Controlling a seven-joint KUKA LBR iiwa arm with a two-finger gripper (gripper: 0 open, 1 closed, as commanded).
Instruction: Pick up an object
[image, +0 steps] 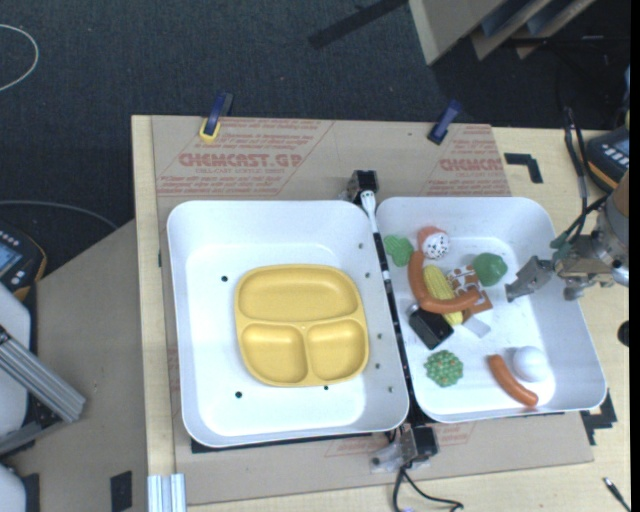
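The right bin (560, 385) holds several toy foods. A yellow corn cob (437, 285) lies beside a curved orange sausage (452, 297) and a black block (431, 327). A white spotted ball (433, 243), a green ball (490, 267), a green piece (398, 249), a broccoli (443, 368), a white egg (527, 362) and another orange sausage (510, 382) lie around them. My gripper (550, 284) hangs over the bin's right side, right of the green ball and above the egg. It is open, with nothing between its fingers.
The left bin (200, 300) holds a yellow divided plate (300, 322). A black hinge strip (385, 290) runs between the bins. Cables and a device (610, 155) sit at the right edge, above the arm.
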